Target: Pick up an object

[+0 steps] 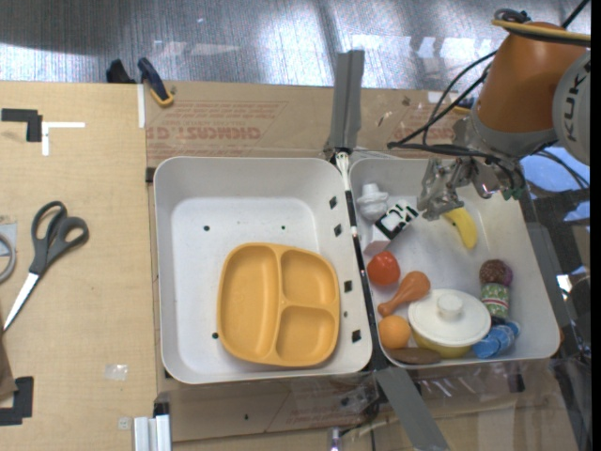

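Cardboard-topped bench (235, 120) under the fixed overhead camera, scissors (47, 242) lying off on the far left, two white bins side by side in the middle. Left bin (178, 195) carrying just a yellow divided plate (279, 303), flat on the floor. Right bin (537, 280) crowded: small white piece (373, 197) and a black-and-white item (397, 218) by the back-left corner, banana (461, 226) just beside them, red-orange tomato (383, 269), drumstick (406, 292) and an orange (394, 332) down the left wall, lidded pot (449, 322) at the front, a brown-topped can (496, 287) to its right. Now the arm, reaching in from the right with the gripper (441, 195) hanging over the back of the right bin, between the black-and-white item and the banana. Open or closed, cannot tell from this slant. Nothing visibly held. Looks like the approach step, hovering and choosing a target, no lift begun. Next up, probably: settle on one piece, likely the banana or the black-and-white item as the nearest, centre over it, descend cleanly without nudging the neighbour, then close and raise.
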### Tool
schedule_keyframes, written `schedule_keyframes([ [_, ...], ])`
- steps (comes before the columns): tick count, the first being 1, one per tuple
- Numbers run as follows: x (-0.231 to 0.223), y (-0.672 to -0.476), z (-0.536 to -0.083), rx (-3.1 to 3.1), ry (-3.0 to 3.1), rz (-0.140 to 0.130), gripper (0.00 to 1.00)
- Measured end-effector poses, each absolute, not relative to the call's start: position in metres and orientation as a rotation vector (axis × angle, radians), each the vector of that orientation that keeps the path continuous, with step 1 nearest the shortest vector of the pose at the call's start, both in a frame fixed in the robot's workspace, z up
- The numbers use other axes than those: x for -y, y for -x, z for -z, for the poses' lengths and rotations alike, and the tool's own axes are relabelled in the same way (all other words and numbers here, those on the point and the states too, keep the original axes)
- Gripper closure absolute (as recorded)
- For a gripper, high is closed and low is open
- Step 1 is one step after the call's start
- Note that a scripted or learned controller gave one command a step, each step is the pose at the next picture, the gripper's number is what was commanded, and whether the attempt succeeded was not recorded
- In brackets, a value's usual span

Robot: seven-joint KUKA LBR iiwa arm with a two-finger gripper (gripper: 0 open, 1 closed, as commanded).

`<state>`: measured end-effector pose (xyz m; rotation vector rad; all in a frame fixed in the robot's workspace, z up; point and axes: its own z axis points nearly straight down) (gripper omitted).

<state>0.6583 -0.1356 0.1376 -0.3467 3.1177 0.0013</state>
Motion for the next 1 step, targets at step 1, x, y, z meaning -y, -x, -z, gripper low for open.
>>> schedule_keyframes([
  [1, 0.2222, -0.6607, -0.1179, -3.088, 0.531, 0.005, 1.00],
])
